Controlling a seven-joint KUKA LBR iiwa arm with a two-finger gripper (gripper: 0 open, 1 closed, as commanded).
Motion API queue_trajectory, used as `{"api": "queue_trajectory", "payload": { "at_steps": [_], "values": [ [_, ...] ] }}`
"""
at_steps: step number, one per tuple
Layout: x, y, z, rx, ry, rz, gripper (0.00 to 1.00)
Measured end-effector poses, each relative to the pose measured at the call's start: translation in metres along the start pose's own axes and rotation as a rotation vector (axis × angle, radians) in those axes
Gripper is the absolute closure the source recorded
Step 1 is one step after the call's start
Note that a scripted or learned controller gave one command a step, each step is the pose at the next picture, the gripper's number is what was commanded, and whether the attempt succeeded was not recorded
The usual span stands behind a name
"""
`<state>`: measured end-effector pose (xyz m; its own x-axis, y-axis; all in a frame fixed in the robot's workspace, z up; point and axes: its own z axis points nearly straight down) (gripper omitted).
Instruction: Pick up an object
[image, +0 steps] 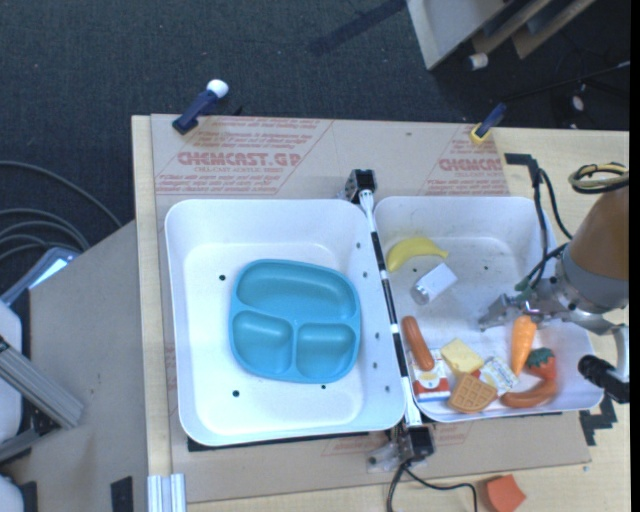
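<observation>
The arm (603, 250) comes in from the right edge of the view, its orange band uppermost and the grey wrist below it, bent downward and to the left. At its end the gripper (508, 312) is low and points left, with thin metal parts splayed out ahead of the wrist. Whether its tips are apart or together is too small and blurred to tell, and nothing can be made out between them

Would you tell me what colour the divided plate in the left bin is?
The divided plate is light blue, seen clearly in the camera view.
</observation>
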<state>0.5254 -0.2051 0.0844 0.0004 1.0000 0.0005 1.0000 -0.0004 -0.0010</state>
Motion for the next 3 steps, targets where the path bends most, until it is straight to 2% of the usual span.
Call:
{"api": "queue_trajectory", "payload": {
  "at_steps": [1,2,3],
  "values": [
    [0.0,0.0,-0.01,-0.001,-0.001,0.0,1.0],
    [0.102,-0.047,-0.058,0.002,0.002,-0.001,1.0],
    [0.187,-0.046,-0.169,0.0,0.0,-0.001,1.0]
  ]
}}
